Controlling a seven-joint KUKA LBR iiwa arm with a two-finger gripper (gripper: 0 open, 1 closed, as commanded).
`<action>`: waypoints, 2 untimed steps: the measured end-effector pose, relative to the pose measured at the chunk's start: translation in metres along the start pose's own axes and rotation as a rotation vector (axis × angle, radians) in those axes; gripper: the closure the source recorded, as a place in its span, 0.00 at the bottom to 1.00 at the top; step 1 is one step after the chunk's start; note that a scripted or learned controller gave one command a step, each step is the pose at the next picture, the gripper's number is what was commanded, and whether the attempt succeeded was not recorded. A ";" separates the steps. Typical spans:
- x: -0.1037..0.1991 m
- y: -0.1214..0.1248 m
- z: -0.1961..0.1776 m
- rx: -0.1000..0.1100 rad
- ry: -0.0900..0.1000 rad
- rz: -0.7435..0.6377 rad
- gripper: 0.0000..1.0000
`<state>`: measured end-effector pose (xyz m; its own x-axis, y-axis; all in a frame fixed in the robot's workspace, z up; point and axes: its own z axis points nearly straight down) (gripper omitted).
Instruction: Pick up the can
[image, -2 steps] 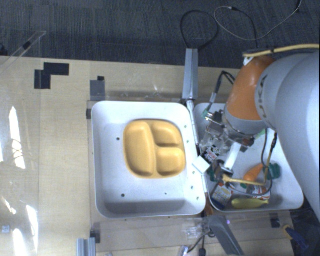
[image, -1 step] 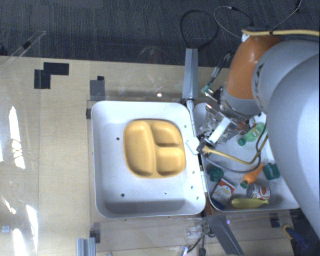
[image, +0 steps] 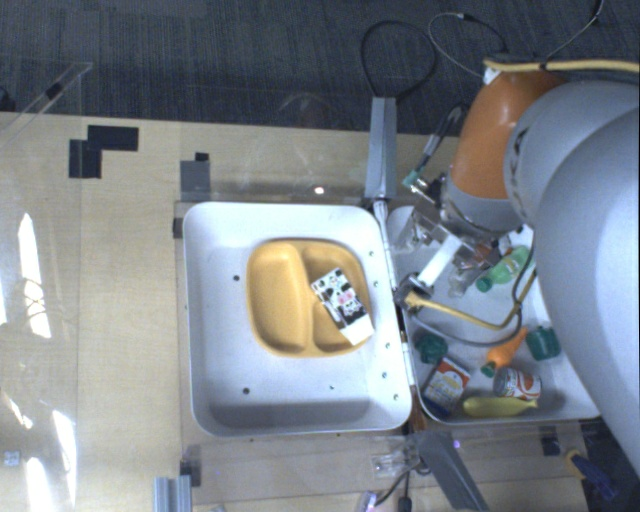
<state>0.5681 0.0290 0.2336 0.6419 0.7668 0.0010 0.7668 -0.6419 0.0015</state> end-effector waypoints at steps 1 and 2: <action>-0.064 -0.053 0.050 0.002 -0.001 -0.010 0.00; -0.114 -0.010 0.050 0.002 0.000 -0.103 0.00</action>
<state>0.4870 -0.0524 0.1839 0.5601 0.8284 0.0008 0.8284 -0.5601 -0.0002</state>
